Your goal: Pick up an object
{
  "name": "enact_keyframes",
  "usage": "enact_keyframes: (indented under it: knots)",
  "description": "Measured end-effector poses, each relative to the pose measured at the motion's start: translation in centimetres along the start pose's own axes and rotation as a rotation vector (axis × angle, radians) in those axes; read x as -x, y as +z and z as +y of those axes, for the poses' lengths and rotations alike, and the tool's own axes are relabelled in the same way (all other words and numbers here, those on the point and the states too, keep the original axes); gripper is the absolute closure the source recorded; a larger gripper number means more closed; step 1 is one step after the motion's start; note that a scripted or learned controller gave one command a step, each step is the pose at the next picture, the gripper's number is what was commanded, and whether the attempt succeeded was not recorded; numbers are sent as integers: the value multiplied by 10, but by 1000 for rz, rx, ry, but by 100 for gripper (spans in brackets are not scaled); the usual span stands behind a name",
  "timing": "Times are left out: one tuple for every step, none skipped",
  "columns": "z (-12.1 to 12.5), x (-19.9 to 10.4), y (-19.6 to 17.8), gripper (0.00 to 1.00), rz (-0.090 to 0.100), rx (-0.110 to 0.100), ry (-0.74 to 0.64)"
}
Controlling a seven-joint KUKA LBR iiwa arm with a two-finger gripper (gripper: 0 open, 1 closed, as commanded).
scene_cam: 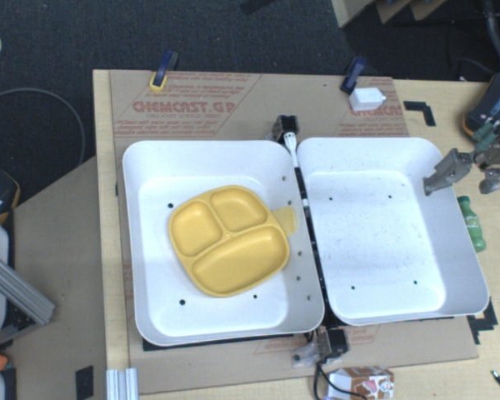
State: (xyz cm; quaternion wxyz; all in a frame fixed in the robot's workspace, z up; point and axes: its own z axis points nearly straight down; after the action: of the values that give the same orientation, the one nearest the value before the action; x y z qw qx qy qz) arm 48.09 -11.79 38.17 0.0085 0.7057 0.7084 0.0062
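hovering over the right bin's (450, 290) far edge, the fingers (467, 173) stand apart, holding nothing.

Yellow divided plate (229, 240) looks like smooth plastic with a soft sheen. Both white bins (142, 223) read as matt plastic, lightly speckled. Tabletop (233, 107) is printed brown cardboard, dull and flat. Gripper (454, 172) is grey metal.

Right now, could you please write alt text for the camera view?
A yellow three-compartment plastic plate lies in the left white bin. The grey two-finger gripper hangs at the upper right rim of the right white bin.
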Motion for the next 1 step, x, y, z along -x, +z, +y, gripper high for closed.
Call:
enact_keyframes:
  knots:
    - [2,-125,-111,0,7,-3,-13]
